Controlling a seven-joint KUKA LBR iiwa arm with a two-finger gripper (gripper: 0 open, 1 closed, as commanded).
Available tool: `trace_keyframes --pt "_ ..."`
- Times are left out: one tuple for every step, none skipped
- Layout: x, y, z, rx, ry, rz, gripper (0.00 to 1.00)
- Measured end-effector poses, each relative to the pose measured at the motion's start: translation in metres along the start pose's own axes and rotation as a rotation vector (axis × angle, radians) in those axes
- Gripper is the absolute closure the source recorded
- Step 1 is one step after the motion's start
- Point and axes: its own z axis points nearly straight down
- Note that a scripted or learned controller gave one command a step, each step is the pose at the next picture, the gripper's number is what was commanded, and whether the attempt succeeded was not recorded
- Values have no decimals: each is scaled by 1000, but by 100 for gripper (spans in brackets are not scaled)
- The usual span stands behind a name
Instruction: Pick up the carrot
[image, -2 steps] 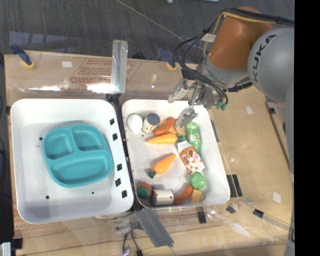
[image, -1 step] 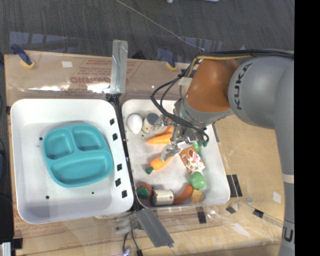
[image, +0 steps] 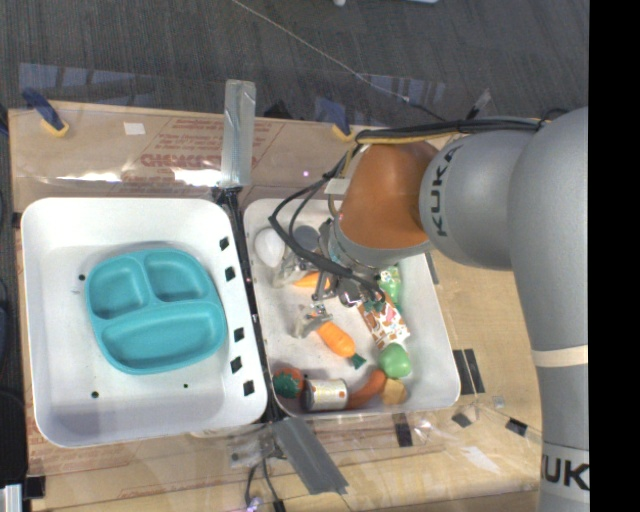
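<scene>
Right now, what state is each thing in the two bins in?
carrot: lying on the right bin's floor, not held
hand: low in the right bin, above the carrot
teal tray: flat in the left bin, compartments bare
can: on its side by the near wall

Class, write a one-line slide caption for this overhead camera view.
Gripper hangs just above the carrot in the right bin.

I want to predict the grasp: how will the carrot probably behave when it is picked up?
The carrot looks like moulded toy plastic, so probably stiff and light. Its smooth, tapered body may slip from the claw. Being rounded, it could roll toward the green toy if nudged.
</scene>
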Motion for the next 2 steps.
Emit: trace_keyframes --pt "52 14 0 0 2 2 0" --pt "51 16 -7 -1 4 -7 100"
